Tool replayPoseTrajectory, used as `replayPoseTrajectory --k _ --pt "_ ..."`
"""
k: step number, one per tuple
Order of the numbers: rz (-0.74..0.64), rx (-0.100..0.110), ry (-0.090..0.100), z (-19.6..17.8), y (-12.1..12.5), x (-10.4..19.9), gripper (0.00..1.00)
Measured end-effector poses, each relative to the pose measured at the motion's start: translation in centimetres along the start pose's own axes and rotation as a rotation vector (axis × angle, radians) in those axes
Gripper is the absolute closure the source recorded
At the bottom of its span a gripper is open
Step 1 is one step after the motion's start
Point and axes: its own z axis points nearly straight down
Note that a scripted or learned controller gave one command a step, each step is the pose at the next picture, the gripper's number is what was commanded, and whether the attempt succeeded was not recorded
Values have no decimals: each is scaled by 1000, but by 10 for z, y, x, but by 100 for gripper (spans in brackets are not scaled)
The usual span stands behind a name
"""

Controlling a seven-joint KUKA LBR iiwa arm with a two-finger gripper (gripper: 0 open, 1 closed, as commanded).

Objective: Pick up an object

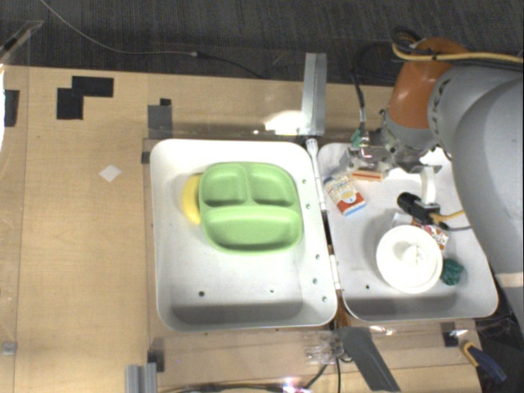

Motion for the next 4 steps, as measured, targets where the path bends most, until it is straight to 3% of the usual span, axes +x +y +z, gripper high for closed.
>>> replayPoseTrajectory --k 4 --pt "-17 -2 4 0 1 -1 0"
